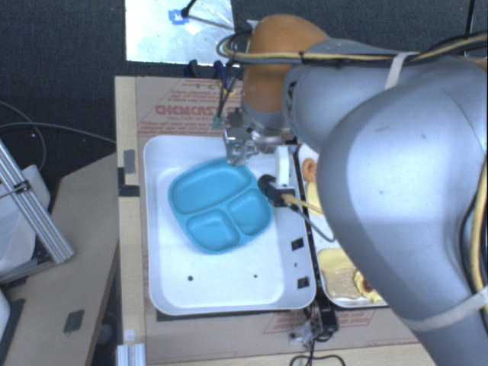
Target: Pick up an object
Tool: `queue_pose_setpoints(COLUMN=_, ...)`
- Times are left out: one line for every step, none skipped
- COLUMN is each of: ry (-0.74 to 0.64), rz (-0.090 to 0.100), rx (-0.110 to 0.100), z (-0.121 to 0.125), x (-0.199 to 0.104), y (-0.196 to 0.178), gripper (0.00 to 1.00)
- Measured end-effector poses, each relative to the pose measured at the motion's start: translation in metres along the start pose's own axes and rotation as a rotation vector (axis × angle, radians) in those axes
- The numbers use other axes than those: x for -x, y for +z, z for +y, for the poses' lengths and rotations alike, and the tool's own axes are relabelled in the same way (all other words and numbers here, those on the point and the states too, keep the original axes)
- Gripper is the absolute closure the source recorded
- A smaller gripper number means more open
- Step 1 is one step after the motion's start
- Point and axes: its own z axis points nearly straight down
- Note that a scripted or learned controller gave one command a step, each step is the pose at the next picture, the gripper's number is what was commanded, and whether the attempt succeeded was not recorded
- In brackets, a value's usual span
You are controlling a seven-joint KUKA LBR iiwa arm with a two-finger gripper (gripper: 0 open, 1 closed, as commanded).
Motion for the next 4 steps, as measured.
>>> queue_pose_setpoints(ry=0.005, rz=0.0, rx=-0.005, z=-0.064, x=-0.012, y=0.015, gripper=1.0)
queue_pose_setpoints(ry=0.0, rz=0.006, rx=0.011, z=-0.125, x=-0.018, y=-0.139, gripper=1.0)
queue_pose_setpoints(ry=0.008, rz=-0.003, rx=-0.001, z=-0.053, x=0.009, y=-0.035, gripper=1.0)
queue_pose_setpoints(ry=0.001, rz=0.002, rx=0.004, z=-0.134, x=-0.004, y=-0.122, gripper=1.0)
